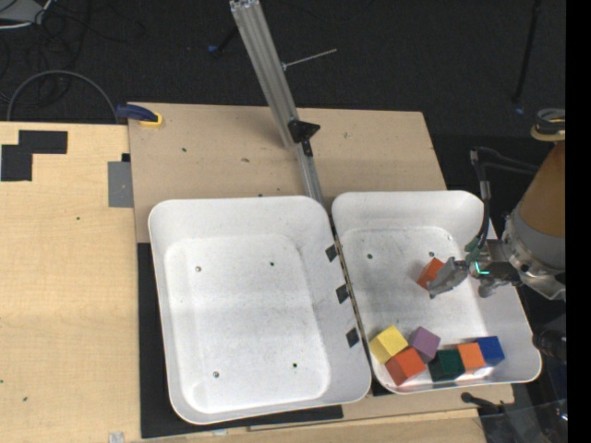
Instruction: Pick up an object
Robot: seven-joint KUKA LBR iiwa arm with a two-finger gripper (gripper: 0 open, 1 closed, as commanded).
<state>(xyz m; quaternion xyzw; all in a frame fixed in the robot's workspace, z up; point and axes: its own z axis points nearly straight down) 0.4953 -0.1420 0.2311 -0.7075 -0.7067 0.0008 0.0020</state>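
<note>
Aluminium rail (271,77) slants across the plywood bench (369,155) above the bins; blue-yellow clamp (140,113) at bench's far-left corner; black cables (37,86) on dark floor.

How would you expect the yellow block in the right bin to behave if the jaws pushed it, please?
The yellow block looks like a flat-faced cube, so it should slide rather than roll. It touches the red block, so a push that way would likely move both. It looks rigid, probably light.

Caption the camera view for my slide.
Gripper at an orange block in the right bin; six blocks cluster at its front edge.
</note>
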